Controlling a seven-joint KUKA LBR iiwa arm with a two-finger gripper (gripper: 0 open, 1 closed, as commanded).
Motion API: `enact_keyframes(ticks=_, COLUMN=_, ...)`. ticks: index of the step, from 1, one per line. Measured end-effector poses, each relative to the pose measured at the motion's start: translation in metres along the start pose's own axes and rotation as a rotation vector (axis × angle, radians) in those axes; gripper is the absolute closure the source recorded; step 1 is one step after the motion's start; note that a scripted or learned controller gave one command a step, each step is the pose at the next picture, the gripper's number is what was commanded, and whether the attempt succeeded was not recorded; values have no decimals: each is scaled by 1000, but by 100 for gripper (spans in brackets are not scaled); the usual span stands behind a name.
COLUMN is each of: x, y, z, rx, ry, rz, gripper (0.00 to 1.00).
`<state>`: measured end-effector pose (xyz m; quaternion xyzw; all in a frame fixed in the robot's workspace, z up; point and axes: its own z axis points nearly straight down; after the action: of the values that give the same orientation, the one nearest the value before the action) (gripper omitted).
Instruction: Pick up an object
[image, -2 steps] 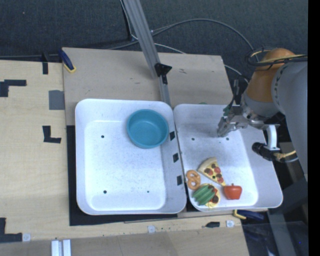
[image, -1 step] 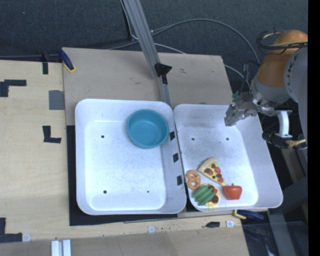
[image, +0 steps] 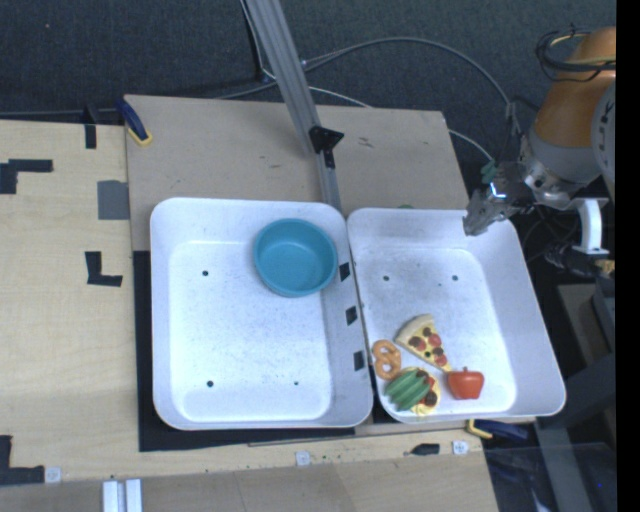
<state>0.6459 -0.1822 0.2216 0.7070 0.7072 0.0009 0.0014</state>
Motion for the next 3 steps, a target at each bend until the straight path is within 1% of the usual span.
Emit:
enact_keyframes(ticks=1, x=0, y=0, z=-27, rx=2, ry=0, rz=0, gripper=100)
enact_keyframes(ticks=2, x=47, y=0, z=-15, rx=4, ry=2, rz=-3, gripper=100)
enact_keyframes(ticks=3, x=101, y=-4, z=-4, rx=4, ry=2, rz=-4, gripper=100)
